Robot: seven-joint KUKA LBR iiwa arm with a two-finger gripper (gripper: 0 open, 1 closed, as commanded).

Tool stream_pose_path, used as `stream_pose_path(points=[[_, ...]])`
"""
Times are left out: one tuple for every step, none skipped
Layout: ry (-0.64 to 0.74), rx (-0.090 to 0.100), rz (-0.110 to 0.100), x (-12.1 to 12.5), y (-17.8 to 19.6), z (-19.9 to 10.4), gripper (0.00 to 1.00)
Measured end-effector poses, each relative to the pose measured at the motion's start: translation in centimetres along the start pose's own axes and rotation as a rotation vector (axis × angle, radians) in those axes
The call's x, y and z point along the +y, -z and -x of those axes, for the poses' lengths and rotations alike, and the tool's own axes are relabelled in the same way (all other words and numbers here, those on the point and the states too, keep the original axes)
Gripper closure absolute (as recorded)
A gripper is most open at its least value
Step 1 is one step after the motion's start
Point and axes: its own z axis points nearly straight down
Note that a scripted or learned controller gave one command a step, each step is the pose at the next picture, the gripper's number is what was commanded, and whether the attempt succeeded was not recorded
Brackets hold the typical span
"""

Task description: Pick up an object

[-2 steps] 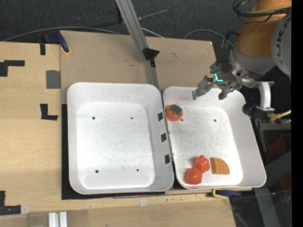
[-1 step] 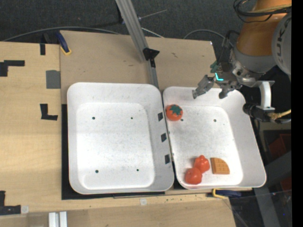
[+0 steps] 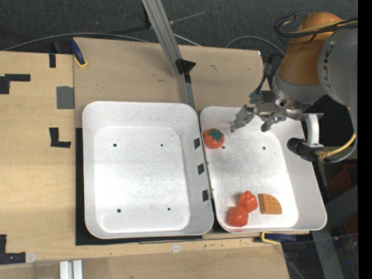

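- The claw [image 3: 253,122] is seen spread open above the far end of the right bin [image 3: 302,173], with nothing between its two fingers.
- A small round tomato-like piece [image 3: 213,138], red with a green top, is seen lying at that bin's far left edge, near the claw but apart from it.
- At the bin's near end, a lumpy red piece [image 3: 242,208] and a tan, waffle-textured wedge [image 3: 269,204] are found just beside each other.
- The left bin [image 3: 139,167] is shown as shallow, white and speckled.
- Both bins are carried by a pale wooden counter [image 3: 35,173] marked with dark tape.
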Motion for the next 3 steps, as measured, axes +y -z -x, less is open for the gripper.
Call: stream_pose_path(points=[[0.000,0.001,-0.002,-0.1,-6.5,0.2,0.00],[0.001,0.001,-0.001,-0.3,-11.9,0.1,0.00],[0.002,0.001,0.004,-0.1,-10.6,0.1,1.00]])
